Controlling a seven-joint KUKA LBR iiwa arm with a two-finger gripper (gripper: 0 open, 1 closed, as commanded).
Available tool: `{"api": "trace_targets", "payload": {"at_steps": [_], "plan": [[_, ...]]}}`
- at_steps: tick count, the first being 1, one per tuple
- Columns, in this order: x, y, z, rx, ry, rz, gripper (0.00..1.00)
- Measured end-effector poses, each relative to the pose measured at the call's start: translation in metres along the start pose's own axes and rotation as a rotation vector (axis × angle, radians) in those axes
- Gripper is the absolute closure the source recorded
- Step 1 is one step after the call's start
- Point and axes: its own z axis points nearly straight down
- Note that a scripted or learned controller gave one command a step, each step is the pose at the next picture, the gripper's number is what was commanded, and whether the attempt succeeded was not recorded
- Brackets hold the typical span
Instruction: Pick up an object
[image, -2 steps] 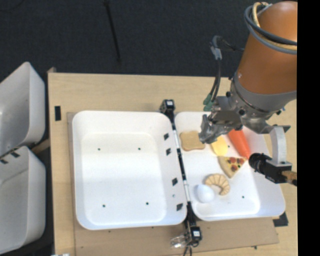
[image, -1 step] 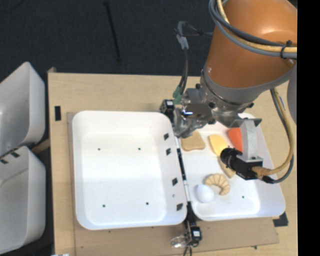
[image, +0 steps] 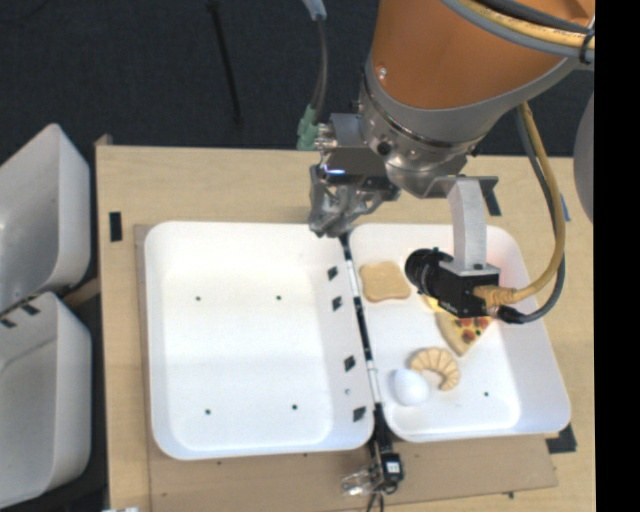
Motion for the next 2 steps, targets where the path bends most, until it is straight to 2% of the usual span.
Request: {"api": "trace_targets", "payload": {"at_steps": [1, 2], "plan": [[-0.005, 0.001, -0.007, 0.007, -0.006, 0.003, 1.0], [0.044, 0.049, -0.035, 0.004, -0.003, 0.003, 1.0]]}}
